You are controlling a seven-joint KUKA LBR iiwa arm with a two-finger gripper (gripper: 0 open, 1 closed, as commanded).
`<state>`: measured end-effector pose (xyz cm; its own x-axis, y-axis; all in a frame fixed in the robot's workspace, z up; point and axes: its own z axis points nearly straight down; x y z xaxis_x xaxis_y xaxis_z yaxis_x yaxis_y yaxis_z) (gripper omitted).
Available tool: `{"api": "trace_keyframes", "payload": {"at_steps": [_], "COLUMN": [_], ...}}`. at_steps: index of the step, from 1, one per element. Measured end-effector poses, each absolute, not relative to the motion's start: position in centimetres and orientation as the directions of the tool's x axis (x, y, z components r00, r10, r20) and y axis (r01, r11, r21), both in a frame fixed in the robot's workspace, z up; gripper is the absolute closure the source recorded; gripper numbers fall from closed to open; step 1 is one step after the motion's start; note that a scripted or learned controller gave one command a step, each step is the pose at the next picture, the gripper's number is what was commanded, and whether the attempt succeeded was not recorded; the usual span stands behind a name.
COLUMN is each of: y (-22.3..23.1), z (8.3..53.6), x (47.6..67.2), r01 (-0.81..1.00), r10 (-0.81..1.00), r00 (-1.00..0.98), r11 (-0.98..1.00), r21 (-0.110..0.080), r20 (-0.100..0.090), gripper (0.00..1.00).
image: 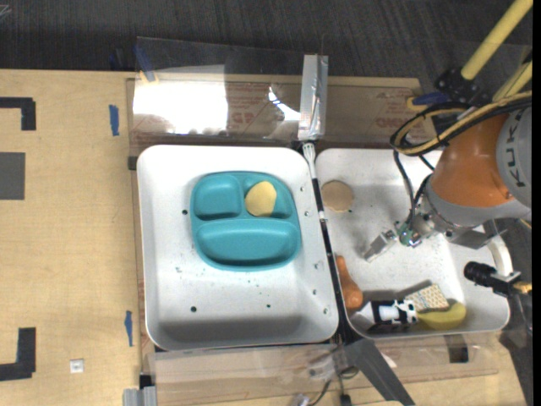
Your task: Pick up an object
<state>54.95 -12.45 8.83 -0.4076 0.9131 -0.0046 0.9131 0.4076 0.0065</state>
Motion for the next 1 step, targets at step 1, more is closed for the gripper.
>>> {"api": "trace_keyframes", "payload": {"at_steps": [1], "y": [-11.81], "z": [8.83], "x": [51.75], "r01": [0.772], "r10": [0.772], "r00": [-0.636], "r11": [0.636], "r21": [0.007], "r20": [-0.007], "gripper": [0.00]}}
